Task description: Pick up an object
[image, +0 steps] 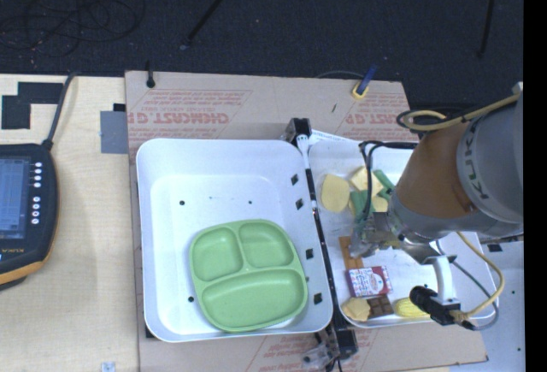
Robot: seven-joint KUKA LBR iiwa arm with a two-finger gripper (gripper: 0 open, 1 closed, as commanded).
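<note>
Claw [363, 229] was down in the right bin [335, 163] among the yellow pieces [335, 191], above the red-white packet [368, 280]; its state couldn't be told. Nothing visibly lifted, so the pick looked undone. Green divided tray [249, 274] sat in the left bin [171, 165].

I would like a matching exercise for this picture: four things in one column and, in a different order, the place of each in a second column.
Things:
1. green divided plate
2. red and white packet
3. yellow clip
4. black handheld screen

Places:
A. on the cardboard behind the bins
B. in the left bin
C. on the bench, far left
D. in the right bin

Pairs: 1-B, 2-D, 3-A, 4-C
</note>
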